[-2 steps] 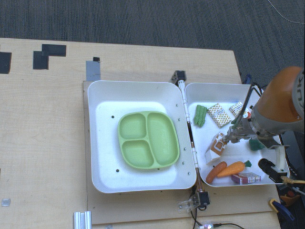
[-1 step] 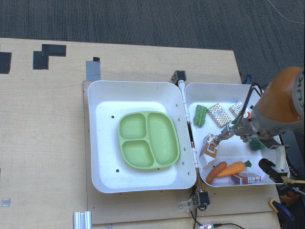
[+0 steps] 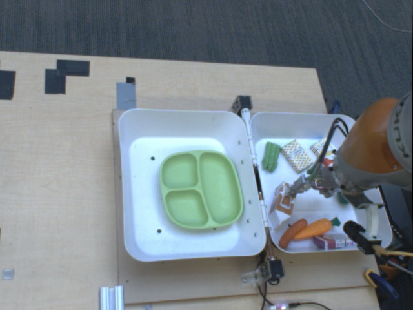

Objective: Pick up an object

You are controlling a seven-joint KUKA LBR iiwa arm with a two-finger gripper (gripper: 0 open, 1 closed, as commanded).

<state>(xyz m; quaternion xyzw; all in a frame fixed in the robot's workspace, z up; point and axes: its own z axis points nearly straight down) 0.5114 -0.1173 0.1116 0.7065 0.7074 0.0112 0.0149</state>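
My gripper [image 3: 288, 194] hangs over the middle of the right bin [image 3: 303, 124], reaching left from the orange-banded wrist [image 3: 371, 144]. Its tip is right at a small brown and white item [image 3: 282, 204]; whether that item is gripped is not visible. Around it in the same bin lie a green vegetable [image 3: 271, 155], a patterned packet [image 3: 295, 154], an orange carrot [image 3: 315, 228], a red-orange sausage-shaped piece [image 3: 291, 233] and a pink and white tube [image 3: 333, 242].
The left bin [image 3: 139, 192] holds a light green divided plate [image 3: 201, 189]. A metal divider [image 3: 253, 166] runs between the two bins. The arm's body covers the right bin's far right side. Cables lie at the bench's front edge [image 3: 271, 273].
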